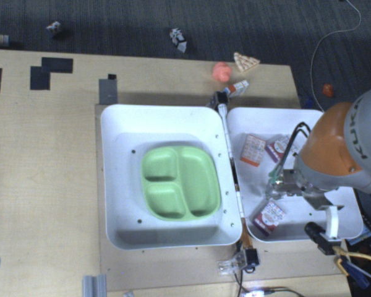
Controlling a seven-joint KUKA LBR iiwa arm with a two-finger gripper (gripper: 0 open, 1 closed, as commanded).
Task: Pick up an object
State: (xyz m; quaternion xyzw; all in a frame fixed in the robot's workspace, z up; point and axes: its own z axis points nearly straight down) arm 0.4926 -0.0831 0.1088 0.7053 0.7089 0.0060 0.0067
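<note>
Green and three-sectioned, a plastic divided plate lies flat in the middle of the left bin, one long compartment on its right side and two smaller ones on its left. Just right of that bin, touching it along the shared rim, sits the right bin. In its upper left part lies a white card with orange-red print, and just beside that, toward the arm, a small dark-red and white packet. Near the bin's front wall lies another red and white packet, tilted, resting on the bin floor. The gripper hangs over the right bin between the upper packet and the lower one; whether its fingers are apart or together I cannot tell, since the grey wrist and the orange band hide them. Beyond the bins, on the bench's far edge, rest a pink ball, a triangular pizza-slice toy and a small tube.
</note>
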